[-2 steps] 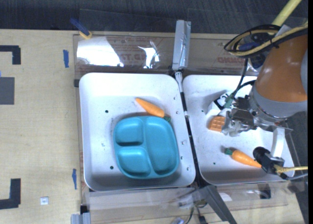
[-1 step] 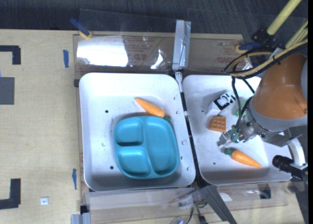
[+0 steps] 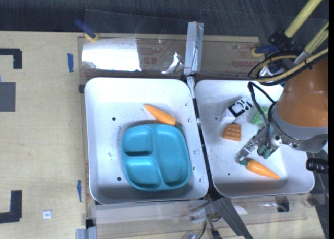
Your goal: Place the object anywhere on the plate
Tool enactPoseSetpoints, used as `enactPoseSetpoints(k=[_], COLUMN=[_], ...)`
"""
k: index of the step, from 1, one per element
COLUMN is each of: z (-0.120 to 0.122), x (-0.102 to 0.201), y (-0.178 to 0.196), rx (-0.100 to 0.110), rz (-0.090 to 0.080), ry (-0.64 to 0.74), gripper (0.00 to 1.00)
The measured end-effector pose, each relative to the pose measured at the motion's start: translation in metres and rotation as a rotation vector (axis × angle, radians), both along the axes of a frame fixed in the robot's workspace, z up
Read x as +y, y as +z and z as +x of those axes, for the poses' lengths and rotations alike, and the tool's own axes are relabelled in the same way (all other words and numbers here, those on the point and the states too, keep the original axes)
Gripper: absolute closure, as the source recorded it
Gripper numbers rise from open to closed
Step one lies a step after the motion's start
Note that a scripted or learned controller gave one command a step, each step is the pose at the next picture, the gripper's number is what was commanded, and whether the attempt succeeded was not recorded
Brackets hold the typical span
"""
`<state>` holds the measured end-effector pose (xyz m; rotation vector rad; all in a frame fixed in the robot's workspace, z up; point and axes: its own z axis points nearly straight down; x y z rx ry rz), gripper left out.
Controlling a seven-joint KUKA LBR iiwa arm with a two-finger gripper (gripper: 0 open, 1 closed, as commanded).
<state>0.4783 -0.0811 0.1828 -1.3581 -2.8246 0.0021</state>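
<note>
Grey arm (image 3: pixel 305 105) reaching in from right, gripper (image 3: pixel 249 153) low.

From my seat the arm (image 3: pixel 305 112) shows a broad orange band above a grey wrist ring. Black cables loop along its far side. The tool (image 3: pixel 252 152) is small, silver-grey metal with green parts and a black block beside it.

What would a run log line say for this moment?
tool over right bin | beside carrot | plate in left bin, bare
</note>
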Motion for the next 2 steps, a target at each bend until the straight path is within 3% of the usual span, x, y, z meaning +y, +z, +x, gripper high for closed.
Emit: enactPoseSetpoints(k=[1, 2], z=[0.0015, 0.0014], x=[-0.0095, -0.0095], y=[0.0232, 0.0229], rx=[-0.009, -0.009], rz=[0.000, 0.001], ry=[0.498, 0.498], gripper=[1.00, 0.00])
